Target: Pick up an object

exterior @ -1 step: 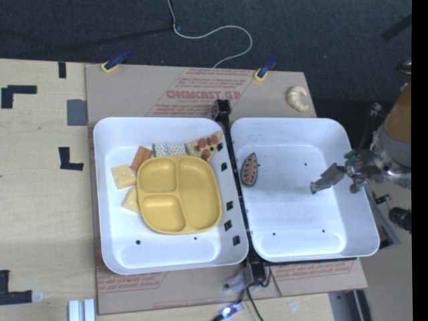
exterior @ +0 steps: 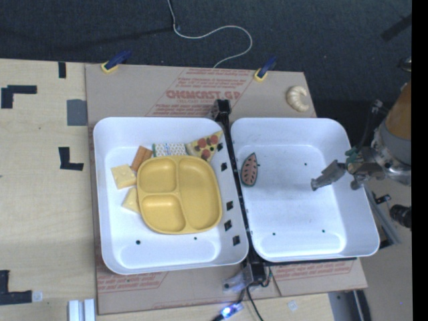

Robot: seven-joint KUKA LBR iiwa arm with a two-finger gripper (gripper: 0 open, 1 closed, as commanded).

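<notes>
We see the gripper [exterior: 329, 177] over the right bin [exterior: 294, 243], its state unclear, a watermelon slice [exterior: 249, 169] lying well apart, a yellow plate [exterior: 179, 194] in the left bin [exterior: 160, 259].

Even soft light, bright bins, slightly blurry

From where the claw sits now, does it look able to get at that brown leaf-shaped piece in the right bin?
Probably yes. The claw hangs over the right bin, and the leaf-shaped piece lies alone near the bin's left wall, with bare floor between them. The nearby wall may crowd the grasp.
</notes>
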